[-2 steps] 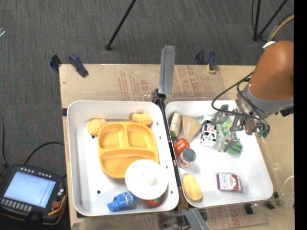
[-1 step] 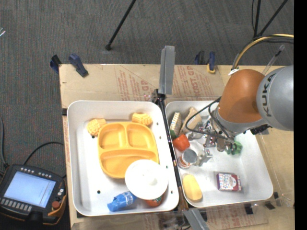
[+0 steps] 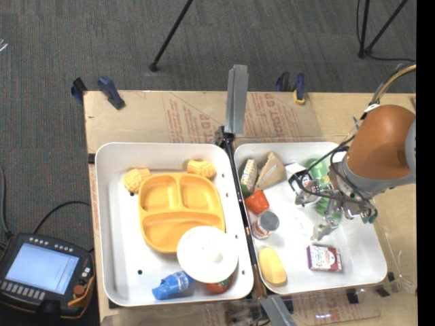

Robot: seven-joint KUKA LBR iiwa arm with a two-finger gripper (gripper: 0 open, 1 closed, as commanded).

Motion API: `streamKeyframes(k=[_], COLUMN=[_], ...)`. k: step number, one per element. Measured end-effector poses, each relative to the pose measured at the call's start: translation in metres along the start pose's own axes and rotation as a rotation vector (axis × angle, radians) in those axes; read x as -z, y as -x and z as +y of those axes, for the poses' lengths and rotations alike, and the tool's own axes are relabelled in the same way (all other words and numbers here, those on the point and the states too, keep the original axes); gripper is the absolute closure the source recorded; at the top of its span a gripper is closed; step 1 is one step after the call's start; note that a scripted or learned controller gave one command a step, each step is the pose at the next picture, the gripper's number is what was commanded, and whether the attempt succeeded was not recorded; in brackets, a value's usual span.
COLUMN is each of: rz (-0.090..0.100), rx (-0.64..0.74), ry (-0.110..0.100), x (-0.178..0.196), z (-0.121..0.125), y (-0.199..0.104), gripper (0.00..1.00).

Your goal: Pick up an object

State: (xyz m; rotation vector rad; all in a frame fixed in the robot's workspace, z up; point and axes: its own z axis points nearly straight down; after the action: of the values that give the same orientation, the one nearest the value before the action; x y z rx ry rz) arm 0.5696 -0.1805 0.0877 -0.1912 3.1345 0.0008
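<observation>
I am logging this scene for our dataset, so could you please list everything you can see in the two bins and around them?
Divided tray: one, yellow, left bin.
Corn pieces: two, yellow, at the tray's far corners.
Round lid: one, white, over the tray's near corner.
Blue item: one, left bin's near edge.
Corn cob: one, pale, right bin, by the divider.
Wedge: one, tan, beside that cob.
Orange item: one, right bin.
Small can: one, grey top.
Yellow oval: one, near corner.
Red packet: one.
Pendant: one, on the floor.
Gripper: one, above the right bin.
</observation>
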Motion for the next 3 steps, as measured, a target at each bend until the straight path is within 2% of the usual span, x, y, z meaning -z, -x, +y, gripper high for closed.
streamKeyframes(k=[1, 2, 3], rz=[-0.001, -0.002, -0.005], rx=[-0.094, -0.021, 0.053], ry=[0.005, 0.002, 0.004], x=[-0.001, 0.000, 0.002], z=[-0.037, 0.031, -0.030], y=[0.072, 0.059, 0.039], gripper=[0.00, 0.00, 0.00])
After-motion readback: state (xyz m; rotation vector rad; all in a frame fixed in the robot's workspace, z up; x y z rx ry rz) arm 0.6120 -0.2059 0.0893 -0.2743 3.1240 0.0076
